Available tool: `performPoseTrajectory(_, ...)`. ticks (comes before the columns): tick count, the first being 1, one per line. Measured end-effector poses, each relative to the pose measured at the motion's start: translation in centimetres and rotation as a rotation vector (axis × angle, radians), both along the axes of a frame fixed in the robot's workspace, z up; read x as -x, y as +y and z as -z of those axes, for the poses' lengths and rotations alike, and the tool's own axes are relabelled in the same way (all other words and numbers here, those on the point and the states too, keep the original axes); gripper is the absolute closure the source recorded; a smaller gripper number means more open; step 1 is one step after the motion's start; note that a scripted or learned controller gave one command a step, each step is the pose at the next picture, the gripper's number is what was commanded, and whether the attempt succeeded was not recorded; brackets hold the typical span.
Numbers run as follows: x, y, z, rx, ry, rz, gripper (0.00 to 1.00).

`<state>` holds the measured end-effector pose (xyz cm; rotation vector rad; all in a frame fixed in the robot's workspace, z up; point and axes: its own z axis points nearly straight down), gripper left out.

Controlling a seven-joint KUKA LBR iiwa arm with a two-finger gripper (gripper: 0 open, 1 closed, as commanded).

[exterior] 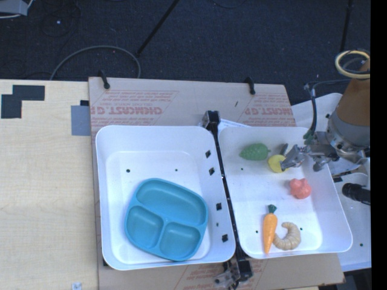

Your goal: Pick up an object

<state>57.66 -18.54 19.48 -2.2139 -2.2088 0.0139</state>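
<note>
The right bin (338, 234) holds several toy foods. A green leafy piece (254, 152) lies at its back, with a small yellow piece (276, 163) just right of it. A pink piece (300, 188) sits further right, and an orange carrot (269, 228) and a tan croissant-like piece (288, 236) lie near the front. My gripper (292, 157) reaches in from the right, low over the bin, its tips right beside the yellow piece. Nothing visibly sits between its fingers.
The left bin (112, 162) holds a blue divided tray (165, 218). A black divider clip strip (221, 186) runs between the bins. Cardboard (157, 104) lies under both bins, and cables (314, 104) hang by the arm at right.
</note>
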Motion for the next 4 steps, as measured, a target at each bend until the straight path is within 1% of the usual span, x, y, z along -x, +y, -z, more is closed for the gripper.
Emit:
performPoseTrajectory(1, -0.3, 0.0, -0.8, 0.002, -0.013, -0.002, 0.00)
performPoseTrajectory(2, -0.3, 0.4, 5.6, 0.001, -0.008, -0.002, 0.00)
performPoseTrajectory(3, -0.2, 0.6, 11.0, 0.002, -0.010, -0.002, 0.00)
performPoseTrajectory(4, -0.2, 0.5, 9.7, 0.003, -0.013, 0.000, 1.00)
